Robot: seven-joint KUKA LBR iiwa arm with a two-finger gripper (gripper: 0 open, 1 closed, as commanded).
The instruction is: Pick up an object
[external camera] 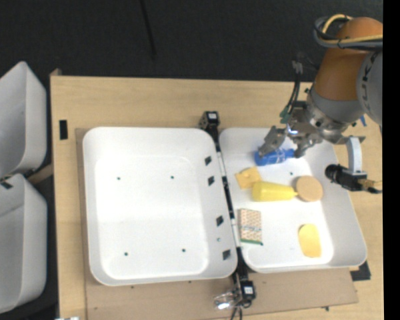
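Reaching in from the right, the grey arm [343, 65] sets its pincer [288, 141] over the far end of the right bin [347, 245], which sits beside the left bin [147, 205] on the worktop [153, 102]. A blue object [273, 156] lies directly under the pincer, touching or nearly so, its long axis running left-right. It looks small, blocky and bright blue. Whether the pincer grips it cannot be told; the tips blur into it. Just nearer lie a yellow cone-like piece [273, 191] and a tan disc [310, 189].
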